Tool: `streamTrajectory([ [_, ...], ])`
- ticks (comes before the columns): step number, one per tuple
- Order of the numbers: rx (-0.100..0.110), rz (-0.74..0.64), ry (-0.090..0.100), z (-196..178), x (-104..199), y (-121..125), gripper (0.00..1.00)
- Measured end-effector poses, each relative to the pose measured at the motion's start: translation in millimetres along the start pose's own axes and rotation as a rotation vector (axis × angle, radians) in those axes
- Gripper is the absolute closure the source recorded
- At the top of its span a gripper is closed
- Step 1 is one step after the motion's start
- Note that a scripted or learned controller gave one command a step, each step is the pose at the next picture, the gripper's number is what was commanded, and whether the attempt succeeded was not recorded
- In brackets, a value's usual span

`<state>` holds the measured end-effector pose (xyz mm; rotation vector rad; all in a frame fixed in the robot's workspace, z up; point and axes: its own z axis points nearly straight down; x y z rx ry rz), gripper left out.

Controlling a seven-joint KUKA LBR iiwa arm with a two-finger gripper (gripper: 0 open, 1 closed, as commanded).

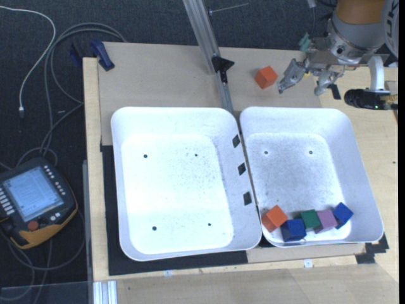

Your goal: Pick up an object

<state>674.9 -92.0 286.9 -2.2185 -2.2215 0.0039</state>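
Several small blocks lie along the front edge of the right bin (354,151): an orange one (274,217), a dark blue one (293,230), a green one (310,219), a purple one (326,219) and a blue one (342,213). Another orange block (266,76) rests on the bench behind the bins. My gripper (307,81) hangs above the bench behind the right bin, just right of that orange block. It is open, its two fingers spread wide with nothing between them.
The left bin (126,132) sits beside the right one, with black clips (241,168) along the joint. A slanted metal post (201,27) rises behind the bins. A teach pendant (31,198) and cables lie off the bench at left. A blue clamp (101,54) grips the back left corner.
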Motion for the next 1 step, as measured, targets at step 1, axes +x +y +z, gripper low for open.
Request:
streamTrajectory([
  [1,0.007,-0.005,0.003,92.4,67.2,2.6,0.00],
])
